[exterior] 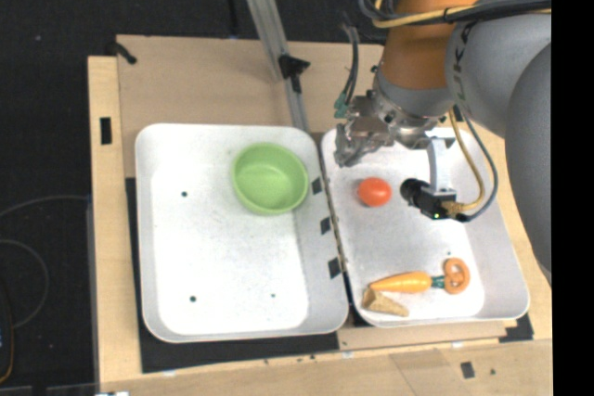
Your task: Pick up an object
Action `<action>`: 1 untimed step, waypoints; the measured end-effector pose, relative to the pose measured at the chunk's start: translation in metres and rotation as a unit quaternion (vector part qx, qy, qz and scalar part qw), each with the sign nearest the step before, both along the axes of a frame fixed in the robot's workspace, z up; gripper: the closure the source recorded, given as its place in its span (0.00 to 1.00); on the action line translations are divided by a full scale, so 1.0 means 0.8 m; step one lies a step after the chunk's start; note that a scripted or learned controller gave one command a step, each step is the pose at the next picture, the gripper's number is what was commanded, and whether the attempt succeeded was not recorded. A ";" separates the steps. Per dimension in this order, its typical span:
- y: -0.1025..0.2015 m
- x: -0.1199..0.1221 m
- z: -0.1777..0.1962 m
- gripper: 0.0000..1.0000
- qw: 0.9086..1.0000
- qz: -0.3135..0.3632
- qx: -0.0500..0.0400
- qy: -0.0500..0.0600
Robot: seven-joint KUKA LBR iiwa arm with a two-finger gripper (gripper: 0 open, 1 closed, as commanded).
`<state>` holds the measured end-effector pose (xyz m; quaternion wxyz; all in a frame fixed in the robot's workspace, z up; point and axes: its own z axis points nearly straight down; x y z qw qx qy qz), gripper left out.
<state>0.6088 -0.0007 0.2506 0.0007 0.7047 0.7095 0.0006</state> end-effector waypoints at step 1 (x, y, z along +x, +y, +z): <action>0.051 -0.002 0.000 1.00 1.000 -0.002 0.000 0.000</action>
